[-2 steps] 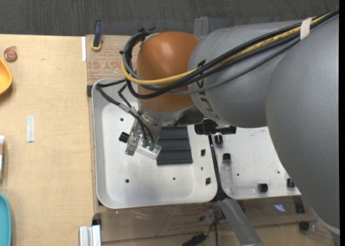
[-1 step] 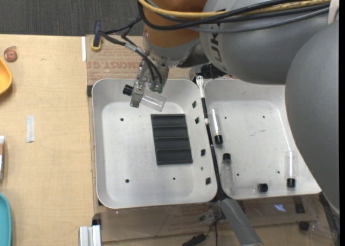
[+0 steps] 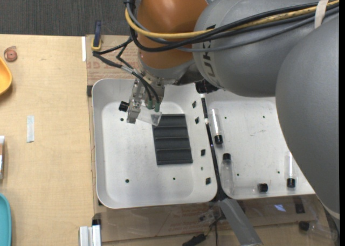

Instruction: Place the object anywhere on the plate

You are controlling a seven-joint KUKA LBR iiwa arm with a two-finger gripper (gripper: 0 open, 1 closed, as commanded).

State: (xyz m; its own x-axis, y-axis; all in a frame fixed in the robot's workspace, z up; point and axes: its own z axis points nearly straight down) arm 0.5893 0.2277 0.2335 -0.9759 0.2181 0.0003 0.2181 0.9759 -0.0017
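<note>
Item 1: I log a dark ribbed block (image 3: 173, 139), seemingly rigid, light; grasp its long edges. Claw (image 3: 143, 116) at 11 o'clock, spread, holding nothing.

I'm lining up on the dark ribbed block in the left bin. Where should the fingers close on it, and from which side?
Come straight down from above: the dark ribbed block lies flat on the left bin floor, so its top is the open face. Close across its narrow width, on the two long edges, near mid-length. The gripper hovers by its upper left corner, so shift it toward the block's middle first.
</note>
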